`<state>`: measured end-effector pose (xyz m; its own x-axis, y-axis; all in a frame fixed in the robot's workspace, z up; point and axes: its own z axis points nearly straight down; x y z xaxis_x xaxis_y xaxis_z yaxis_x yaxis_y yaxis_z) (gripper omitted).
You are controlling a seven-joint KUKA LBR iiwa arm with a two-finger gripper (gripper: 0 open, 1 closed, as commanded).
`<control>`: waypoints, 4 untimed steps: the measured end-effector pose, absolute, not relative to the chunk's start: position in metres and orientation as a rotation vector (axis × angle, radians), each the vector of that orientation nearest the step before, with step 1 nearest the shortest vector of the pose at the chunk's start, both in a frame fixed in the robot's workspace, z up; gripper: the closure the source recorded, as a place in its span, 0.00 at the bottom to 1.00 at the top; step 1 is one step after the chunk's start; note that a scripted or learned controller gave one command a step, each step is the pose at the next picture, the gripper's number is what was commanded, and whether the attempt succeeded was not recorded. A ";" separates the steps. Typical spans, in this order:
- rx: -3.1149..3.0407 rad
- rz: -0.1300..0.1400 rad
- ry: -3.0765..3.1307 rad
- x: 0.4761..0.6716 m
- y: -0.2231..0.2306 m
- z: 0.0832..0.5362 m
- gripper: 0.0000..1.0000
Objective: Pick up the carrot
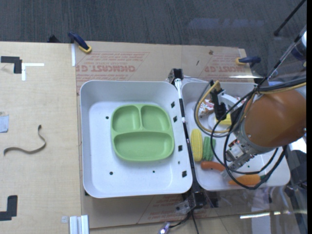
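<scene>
Two white bins side by side on bench. Left bin holds green divided plate, centred. Arm w/ orange band hangs over right bin, hiding much of it. Gripper low over bin's near part; claw state: can't tell. Corn cob by left wall, green veg beside it. Carrot near front edge, just beside gripper. Small red-orange piece left of it.

Orange carrot, green plate
</scene>
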<state>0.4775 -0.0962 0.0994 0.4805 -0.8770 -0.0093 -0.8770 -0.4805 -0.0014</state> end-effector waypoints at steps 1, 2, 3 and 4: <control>-2.361 0.003 2.064 0.479 -0.064 0.191 1.00; -2.361 0.003 2.064 0.479 -0.064 0.191 0.00; -2.489 -0.001 1.906 0.479 -0.135 0.264 0.00; -2.570 -0.014 1.788 0.482 -0.186 0.094 0.00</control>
